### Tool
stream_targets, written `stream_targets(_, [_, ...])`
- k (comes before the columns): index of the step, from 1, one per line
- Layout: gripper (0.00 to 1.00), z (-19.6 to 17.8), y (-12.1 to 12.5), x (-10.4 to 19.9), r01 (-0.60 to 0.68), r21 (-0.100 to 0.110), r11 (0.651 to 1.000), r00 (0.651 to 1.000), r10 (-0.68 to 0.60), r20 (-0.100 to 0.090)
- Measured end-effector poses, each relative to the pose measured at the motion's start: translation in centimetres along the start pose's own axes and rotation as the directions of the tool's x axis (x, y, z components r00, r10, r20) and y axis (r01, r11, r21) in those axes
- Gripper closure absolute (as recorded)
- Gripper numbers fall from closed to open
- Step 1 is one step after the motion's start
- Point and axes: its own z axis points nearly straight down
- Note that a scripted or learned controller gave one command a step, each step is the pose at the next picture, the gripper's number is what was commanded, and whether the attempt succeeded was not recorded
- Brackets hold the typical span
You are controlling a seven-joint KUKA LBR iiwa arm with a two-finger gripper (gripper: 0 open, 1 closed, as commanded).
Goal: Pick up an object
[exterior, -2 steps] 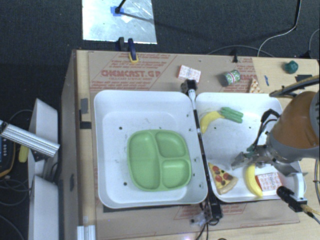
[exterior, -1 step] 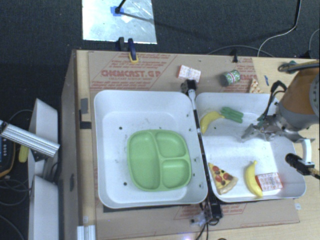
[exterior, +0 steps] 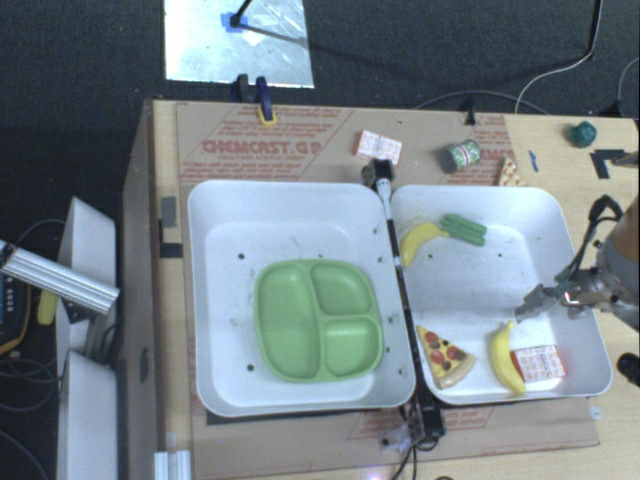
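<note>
Landmark: right bin, the one the arm enters.
Gripper: low over the bin floor near its right wall, tips pointing left; whether the fingers are parted or closed, I cannot tell.
Nearest object: banana, just below and left of the tips, near the bin's front wall.
Banana's long axis: roughly front to back, slightly curved.
Beside it: red-and-white packet, touching its right side.
Farther: pizza slice at the bin's front-left corner.
Likely need: a short move toward the front wall, closing across the banana's width.

Bare white floor lying open in middle of right bin. Pizza slice, banana, red box crowding front edge. Second banana, green thing blocking back-left corner.
</note>
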Motion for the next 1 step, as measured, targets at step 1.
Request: stream_targets(1, [0.0, 6.83, -0.17, 6.64, 0.002, 0.001, 1.0, 1.0, -0.002, -0.002])
